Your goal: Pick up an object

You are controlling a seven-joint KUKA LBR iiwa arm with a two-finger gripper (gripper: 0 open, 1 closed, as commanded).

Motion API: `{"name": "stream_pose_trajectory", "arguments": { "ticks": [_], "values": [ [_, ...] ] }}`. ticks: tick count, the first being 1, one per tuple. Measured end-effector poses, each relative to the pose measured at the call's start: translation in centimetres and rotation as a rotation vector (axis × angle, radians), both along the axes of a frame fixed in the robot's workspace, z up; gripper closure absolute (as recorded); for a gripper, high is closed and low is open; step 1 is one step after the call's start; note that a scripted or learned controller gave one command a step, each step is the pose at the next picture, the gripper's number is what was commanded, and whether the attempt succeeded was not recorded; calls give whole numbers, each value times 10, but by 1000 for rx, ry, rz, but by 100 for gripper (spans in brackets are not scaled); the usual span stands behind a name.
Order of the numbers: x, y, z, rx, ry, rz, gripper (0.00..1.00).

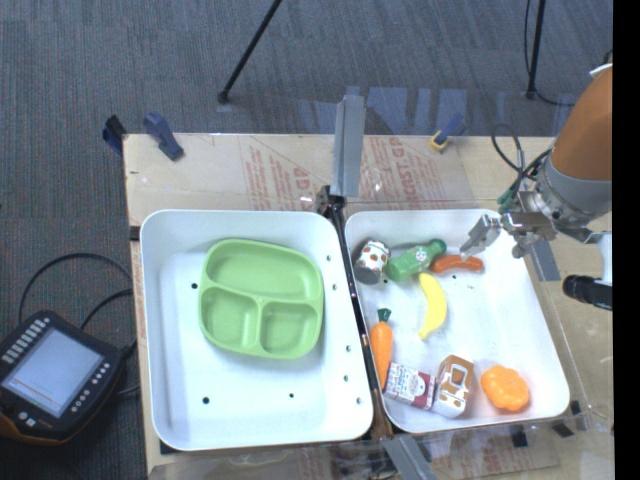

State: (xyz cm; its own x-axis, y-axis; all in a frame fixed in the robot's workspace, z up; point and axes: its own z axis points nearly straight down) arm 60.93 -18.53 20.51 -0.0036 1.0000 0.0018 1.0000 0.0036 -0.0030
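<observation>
two white bins sit side by side; the left bin (170, 368) carries a green divided plate (263, 298). in the right bin (520, 298) the claw (497, 236) hangs near the far edge, one finger to the left and one to the right, spread apart with nothing between them. just beside its left finger lies a small orange-red toy (458, 264), next to a green bottle (415, 259). nearer the camera lie a banana (433, 305), a carrot (382, 345), two small cartons (432, 384) and an orange fruit (505, 388).
</observation>
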Motion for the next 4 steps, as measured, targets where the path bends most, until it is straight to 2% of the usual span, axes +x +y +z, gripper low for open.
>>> {"name": "stream_pose_trajectory", "arguments": {
  "ticks": [1,2,3,4],
  "values": [
    [-46,49,-119,0,2,85,0],
    [-46,47,-111,2,4,77,100],
    [-43,44,-25,0,-1,176,100],
    [-22,36,-16,-1,-2,357,100]
  ]
}}
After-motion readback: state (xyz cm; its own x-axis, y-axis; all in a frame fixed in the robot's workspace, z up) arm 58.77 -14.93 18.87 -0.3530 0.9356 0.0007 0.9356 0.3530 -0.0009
